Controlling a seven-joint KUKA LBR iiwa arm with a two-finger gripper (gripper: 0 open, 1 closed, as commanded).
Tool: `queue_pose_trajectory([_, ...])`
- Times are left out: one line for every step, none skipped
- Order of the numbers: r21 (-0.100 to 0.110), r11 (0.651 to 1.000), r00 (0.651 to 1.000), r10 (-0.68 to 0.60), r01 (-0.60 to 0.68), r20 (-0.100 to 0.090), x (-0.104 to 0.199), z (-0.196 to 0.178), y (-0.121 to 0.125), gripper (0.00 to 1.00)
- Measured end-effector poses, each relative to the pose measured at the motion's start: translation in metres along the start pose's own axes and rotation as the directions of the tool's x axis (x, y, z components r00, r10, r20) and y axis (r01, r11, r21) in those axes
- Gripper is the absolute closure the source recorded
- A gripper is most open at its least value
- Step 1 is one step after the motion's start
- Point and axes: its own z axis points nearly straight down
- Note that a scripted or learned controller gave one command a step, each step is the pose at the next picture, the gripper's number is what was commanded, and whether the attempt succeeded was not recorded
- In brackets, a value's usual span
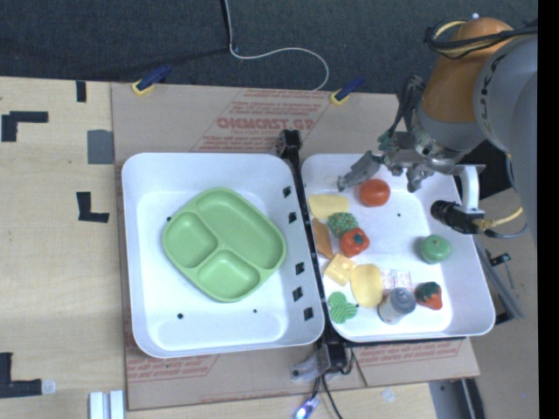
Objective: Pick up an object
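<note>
Fingers (377,169) are spreading open over the round red plastic tomato (375,192) at twelve o'clock of the right white bin (472,317); descending straight, centred, looks wisest.

The arm (489,77) is cut off by the right edge.

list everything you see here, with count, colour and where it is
bins: 2, white, side by side on the bench
divided plate: 1, light green, in the left bin
tomatoes: 2, red, right bin, one at the top, one near the middle
round fruit: 1, green, right bin, right side
yellow food pieces: about 4, yellow, right bin, left side
small can: 1, grey, right bin, bottom
clips: 2, blue and yellow, bench's far edge
arm: 1, grey and orange, above the right bin
gripper: 1, dark, by the top tomato
</note>
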Motion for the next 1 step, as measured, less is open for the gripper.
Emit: queue_pose_trajectory([0.003, 1.000, 1.000, 0.000, 0.000, 0.001, 0.0042, 0.0435, -0.0008, 0.00])
